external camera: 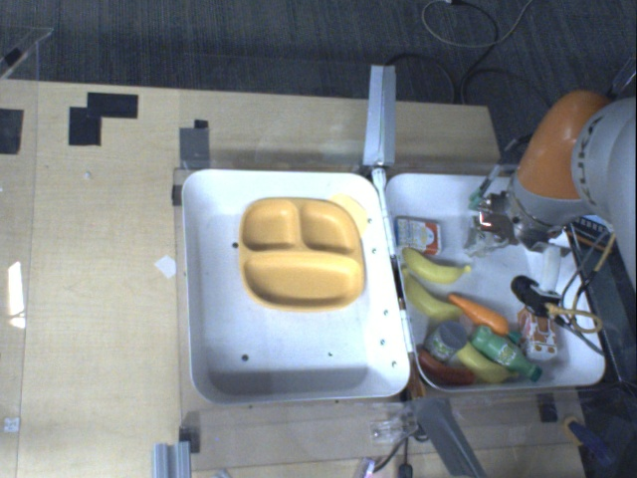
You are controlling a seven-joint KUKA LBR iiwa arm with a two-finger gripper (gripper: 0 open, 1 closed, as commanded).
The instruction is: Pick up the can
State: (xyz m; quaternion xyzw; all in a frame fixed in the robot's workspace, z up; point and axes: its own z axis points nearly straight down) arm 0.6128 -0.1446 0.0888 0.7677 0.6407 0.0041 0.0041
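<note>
Nearest me, at the lower rim of the right-hand shallow white bin (587,371), I see a heap: a dark red curved piece (445,370) at the bottom, a small grey-topped round can (447,339) lying just above it, and a green plastic bottle (506,355) touching the can's right side. I judge the can to be my target, and its crowding suggests these things were simply tipped in, not arranged. An orange carrot-shaped toy (478,313) slants just above the can, with two yellow bananas (430,282) beyond it along the dividing wall, and a small red-and-white packet (417,234) farther still. A small printed carton (539,335) sits toward the right wall. The left-hand white bin (214,357) holds one tan three-compartment tray (302,251). Farthest, the gripper (490,222) hangs over the right bin's far corner, well apart from the can; I cannot tell its opening. Both bins rest on the pale wooden worktop (90,267).
</note>
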